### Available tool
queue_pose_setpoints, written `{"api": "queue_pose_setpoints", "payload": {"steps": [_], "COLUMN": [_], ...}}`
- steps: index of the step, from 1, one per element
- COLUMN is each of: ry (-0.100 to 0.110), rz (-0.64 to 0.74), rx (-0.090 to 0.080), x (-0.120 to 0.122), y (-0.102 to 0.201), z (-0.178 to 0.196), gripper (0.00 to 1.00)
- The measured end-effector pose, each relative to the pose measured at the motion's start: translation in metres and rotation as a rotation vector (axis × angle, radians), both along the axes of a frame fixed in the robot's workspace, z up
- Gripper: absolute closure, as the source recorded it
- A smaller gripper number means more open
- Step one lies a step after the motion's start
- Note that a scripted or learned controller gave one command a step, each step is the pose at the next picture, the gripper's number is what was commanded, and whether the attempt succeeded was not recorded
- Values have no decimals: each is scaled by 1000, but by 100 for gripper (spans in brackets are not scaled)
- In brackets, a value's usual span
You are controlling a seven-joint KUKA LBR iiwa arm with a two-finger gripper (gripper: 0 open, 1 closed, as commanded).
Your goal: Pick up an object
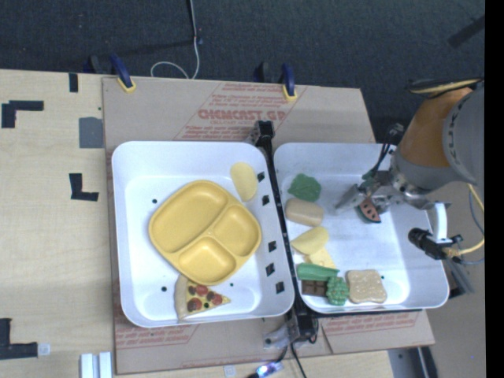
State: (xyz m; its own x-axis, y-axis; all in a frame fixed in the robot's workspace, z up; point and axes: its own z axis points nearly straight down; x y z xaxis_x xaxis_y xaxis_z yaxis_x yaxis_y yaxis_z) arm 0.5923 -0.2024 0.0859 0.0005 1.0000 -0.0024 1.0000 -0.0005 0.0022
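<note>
The gripper [370,199] sits low in the right bin [409,290], its fingers closed on a watermelon slice [371,210]; a bread roll [304,212] lies to its left.

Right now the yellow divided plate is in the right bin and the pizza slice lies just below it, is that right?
Not quite. The camera view shows the yellow divided plate in the left bin, not the right one. The pizza slice does lie just below it.
</note>
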Motion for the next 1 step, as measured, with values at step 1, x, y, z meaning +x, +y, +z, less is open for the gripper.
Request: {"api": "queue_pose_setpoints", "payload": {"steps": [1], "ry": [-1], "rz": [1], "rx": [1], "x": [2], "y": [0], "z": [11], "gripper": [100]}}
